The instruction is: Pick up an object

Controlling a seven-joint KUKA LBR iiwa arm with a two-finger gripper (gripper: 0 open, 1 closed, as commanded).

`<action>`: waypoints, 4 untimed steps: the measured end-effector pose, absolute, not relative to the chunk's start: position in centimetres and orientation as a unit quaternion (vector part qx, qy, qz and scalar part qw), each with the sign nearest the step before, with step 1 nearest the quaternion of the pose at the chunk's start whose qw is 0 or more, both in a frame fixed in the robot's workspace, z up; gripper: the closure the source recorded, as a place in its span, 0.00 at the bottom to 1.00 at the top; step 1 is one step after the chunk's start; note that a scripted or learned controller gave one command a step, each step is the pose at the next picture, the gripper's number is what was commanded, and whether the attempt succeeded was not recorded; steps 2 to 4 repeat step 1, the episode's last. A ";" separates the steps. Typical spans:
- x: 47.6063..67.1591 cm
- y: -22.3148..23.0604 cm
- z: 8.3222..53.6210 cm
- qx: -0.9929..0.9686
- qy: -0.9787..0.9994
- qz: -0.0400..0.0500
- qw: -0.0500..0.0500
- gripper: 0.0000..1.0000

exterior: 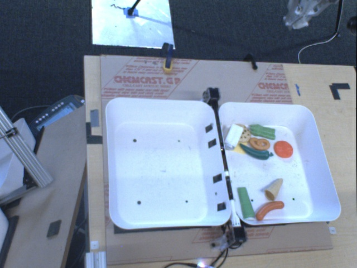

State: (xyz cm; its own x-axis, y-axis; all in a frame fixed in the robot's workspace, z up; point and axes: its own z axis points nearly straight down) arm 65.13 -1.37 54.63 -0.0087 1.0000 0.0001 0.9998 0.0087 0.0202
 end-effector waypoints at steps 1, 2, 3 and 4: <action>66.8 -5.9 43.7 0.708 0.706 -0.003 -0.002 1.00; 66.8 -5.9 43.7 0.708 0.706 -0.003 -0.002 1.00; 66.8 -5.9 43.7 0.708 0.706 -0.003 -0.002 1.00; 66.8 -5.9 43.7 0.708 0.706 -0.003 -0.002 1.00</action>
